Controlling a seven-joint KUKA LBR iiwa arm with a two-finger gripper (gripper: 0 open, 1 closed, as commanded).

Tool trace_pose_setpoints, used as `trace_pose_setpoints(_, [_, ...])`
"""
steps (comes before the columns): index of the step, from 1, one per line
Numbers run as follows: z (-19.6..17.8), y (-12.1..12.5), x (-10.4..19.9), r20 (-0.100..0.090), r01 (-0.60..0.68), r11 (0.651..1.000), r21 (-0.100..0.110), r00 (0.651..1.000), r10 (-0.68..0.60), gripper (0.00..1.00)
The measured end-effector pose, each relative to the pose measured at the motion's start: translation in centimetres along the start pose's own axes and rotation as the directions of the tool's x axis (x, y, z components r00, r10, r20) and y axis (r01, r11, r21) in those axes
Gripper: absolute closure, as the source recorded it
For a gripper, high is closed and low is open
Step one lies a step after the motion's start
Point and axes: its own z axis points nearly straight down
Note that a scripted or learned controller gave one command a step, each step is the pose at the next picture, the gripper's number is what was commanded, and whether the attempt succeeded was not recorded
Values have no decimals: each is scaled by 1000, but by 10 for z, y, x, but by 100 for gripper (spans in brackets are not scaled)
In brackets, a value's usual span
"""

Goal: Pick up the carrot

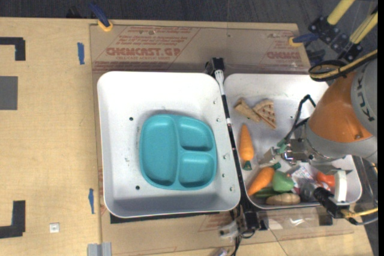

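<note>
The carrot (246,142) is a slim orange piece with a small green stub at its lower end. It lies lengthwise beside the left wall of the right bin (270,78). My gripper (280,153) hangs low over the middle of that bin, a short gap to the right of the carrot, with nothing visibly held. The arm's orange band (339,117) sits above and to the right of it. A second, fatter orange piece (261,180) lies just below the carrot, toward the bin's front.
A teal divided plate (177,151) rests in the left bin (114,129). The right bin also holds tan wedge pieces (259,111) at the back, a green piece (282,181), a tan roll (282,199) and red and white items (329,180) under the arm.
</note>
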Motion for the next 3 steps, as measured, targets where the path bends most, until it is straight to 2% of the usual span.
trace_pose_setpoints(1, [0,-2,9,6,-209,978,1,978,209,0])
trace_pose_setpoints(2, [0,0,14,4,-678,735,-5,735,678,0])
trace_pose_setpoints(3, [-95,-6,86,11,-764,645,12,645,764,0])
